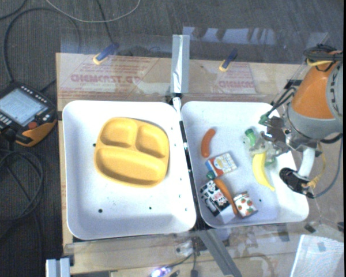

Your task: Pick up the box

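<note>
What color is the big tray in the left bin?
Yellow. The tray shows best in the camera view.

The arm hides the tool's fingers and part of the right bin.

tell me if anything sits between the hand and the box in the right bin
Yes. The banana lies between the hand and the box, just right of the box. A green object also sits close beside the hand. The hand is above the bin's right side.
</note>
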Controlling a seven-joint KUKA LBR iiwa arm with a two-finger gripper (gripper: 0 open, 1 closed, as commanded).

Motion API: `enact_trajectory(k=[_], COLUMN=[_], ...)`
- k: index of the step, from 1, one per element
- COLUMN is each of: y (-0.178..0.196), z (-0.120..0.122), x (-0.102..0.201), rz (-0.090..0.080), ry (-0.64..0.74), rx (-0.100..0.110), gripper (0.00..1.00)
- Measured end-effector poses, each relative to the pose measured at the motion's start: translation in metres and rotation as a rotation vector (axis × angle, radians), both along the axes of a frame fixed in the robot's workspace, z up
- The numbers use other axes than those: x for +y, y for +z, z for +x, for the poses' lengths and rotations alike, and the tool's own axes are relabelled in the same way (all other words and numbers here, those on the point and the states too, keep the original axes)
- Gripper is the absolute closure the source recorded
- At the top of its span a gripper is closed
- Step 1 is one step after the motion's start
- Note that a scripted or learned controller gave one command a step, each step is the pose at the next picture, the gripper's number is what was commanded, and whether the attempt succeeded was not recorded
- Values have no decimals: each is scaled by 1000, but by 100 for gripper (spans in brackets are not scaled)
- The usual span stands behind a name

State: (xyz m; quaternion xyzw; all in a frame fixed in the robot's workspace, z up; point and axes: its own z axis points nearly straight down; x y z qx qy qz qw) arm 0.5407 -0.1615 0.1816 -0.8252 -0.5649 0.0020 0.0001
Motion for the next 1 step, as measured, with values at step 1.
enact_trajectory(k=[1], y=[2], z=[26], x=[3], rz=[-1], ry=[203], rx=[0], gripper=[100])
